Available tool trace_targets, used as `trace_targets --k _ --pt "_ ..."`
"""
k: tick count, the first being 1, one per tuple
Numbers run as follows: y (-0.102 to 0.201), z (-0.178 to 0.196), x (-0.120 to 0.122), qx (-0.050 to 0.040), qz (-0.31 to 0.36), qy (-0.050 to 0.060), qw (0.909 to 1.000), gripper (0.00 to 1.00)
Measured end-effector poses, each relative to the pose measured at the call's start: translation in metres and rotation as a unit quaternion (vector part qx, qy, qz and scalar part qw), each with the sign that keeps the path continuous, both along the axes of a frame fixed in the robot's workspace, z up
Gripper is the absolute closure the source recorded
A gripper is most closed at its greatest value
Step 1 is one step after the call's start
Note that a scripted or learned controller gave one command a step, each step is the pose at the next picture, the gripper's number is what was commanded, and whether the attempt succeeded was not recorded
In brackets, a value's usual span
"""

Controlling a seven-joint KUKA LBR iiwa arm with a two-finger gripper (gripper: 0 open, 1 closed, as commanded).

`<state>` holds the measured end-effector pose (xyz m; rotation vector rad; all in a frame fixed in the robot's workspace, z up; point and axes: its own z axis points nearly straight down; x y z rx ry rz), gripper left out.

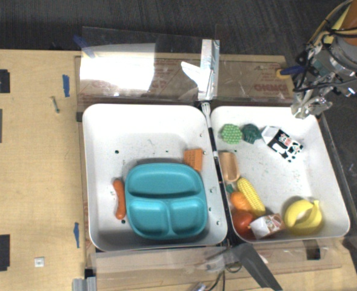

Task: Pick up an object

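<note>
Left bin [99, 162]: teal divided tray [165, 200] fills most of the floor; free floor only along the far side. An orange sausage [120, 199] lies against the tray's left edge, an orange block [194, 159] at its far right corner.

Right bin [330, 180]: toys crowd the left wall and near edge — corn [250, 195], tomato [242, 220], banana [303, 215]. Centre floor open.

Gripper [310, 107] above the right bin's far right corner, touching nothing; finger spread cannot be told.

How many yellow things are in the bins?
2, both in the right bin: a corn cob near its left wall, and a banana bunch in the near right corner. More could be hidden under other toys.
</note>
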<state>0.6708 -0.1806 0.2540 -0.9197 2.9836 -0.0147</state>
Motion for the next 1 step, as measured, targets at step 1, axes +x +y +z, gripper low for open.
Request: trace_targets --k 1 --pt "-0.0432 0.0405 -0.0022 -0.0004 0.075 0.004 0.9972 1.00"
